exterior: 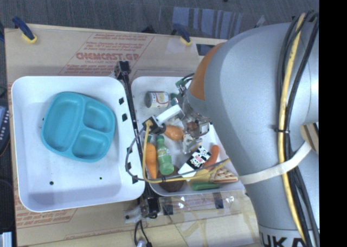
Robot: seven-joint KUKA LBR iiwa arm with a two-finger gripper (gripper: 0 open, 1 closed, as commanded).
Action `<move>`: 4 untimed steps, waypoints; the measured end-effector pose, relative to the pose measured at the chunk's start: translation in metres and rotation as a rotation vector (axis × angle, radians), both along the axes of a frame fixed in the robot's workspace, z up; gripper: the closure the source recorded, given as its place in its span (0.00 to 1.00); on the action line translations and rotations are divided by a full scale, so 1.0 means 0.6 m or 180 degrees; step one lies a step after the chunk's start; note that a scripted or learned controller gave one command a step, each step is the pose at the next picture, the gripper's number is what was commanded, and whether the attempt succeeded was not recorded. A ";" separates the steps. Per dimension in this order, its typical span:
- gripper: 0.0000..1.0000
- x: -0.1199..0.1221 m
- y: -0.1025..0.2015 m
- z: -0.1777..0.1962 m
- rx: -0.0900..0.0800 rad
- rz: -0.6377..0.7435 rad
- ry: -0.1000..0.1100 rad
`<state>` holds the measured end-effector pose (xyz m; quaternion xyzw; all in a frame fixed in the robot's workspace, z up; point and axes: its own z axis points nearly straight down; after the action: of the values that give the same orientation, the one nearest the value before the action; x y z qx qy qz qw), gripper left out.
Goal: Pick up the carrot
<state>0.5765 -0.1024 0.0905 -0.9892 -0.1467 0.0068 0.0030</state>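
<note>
Left bin (21,132) has a blue divided plate (78,126) sitting in its middle, tilted a bit in the frame, three compartments, nothing in them.

Between the two bins there's a black cable (127,105) running along the divider.

Right bin (140,86) is where all the clutter is. The carrot (150,160) lies along the bin's left wall, pointing near-to-far, and it's touching a green bottle (164,157) that lies just to its right, pretty much parallel. At the far end of that bin there's a small can (158,99) on its side. Closer to the middle there's an orange roundish thing (174,132), can't tell what it is exactly. Near edge has a waffle-looking piece (221,175), a green pod-like item (205,186) and something dark brown (172,185). A black-and-white patterned block (198,158) sits beside a red-orange sausage-shaped thing (211,154).

The gripper (192,129) is down in the middle of the right bin, right of the carrot and apart from it, next to the orange roundish thing. Can't tell whether it's spread or closed, the big grey arm (260,105) covers most of that side.
</note>
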 end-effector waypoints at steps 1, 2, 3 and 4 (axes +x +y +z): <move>0.00 -0.084 0.017 0.000 0.0001 -0.0234 -0.0003; 1.00 -0.083 0.018 0.015 0.0012 -0.0210 0.0017; 1.00 -0.165 0.117 0.174 0.0011 -0.0248 -0.0043; 1.00 -0.167 0.299 0.275 0.0002 -0.0193 -0.0025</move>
<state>0.4761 0.0772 0.2552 -0.9932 -0.1167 0.0027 0.0029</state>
